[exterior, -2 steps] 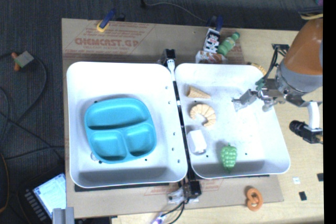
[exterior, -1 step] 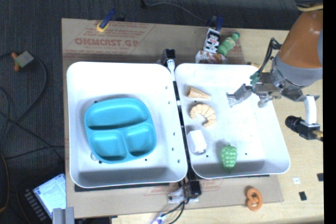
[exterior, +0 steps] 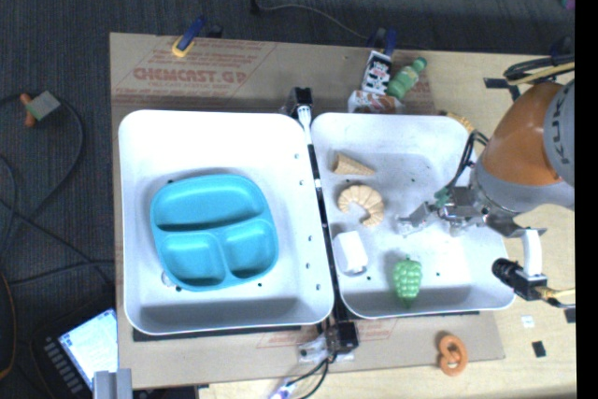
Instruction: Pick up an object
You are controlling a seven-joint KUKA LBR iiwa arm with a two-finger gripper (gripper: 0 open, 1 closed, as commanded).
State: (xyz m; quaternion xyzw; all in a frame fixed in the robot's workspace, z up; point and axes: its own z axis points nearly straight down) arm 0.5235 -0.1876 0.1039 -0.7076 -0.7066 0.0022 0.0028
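Observation:
My gripper (exterior: 422, 216) reaches into the right bin (exterior: 439, 131) from the right and sits low over its middle-right floor. Several toy foods lie in that bin: a tan cone (exterior: 353, 166) at the upper left, a beige croissant (exterior: 363, 203) below it, a white cylinder (exterior: 351, 251) near the left wall, and a green bunch of grapes (exterior: 406, 279) at the front. The gripper is just right of the croissant and above the grapes, touching none of them that I can see.
The left bin (exterior: 140, 145) holds a blue divided tray (exterior: 215, 231). Behind the right bin stands a green bottle toy (exterior: 405, 79) beside a small box. An orange ring (exterior: 452, 352) lies on the bench in front. Cables run along the right side.

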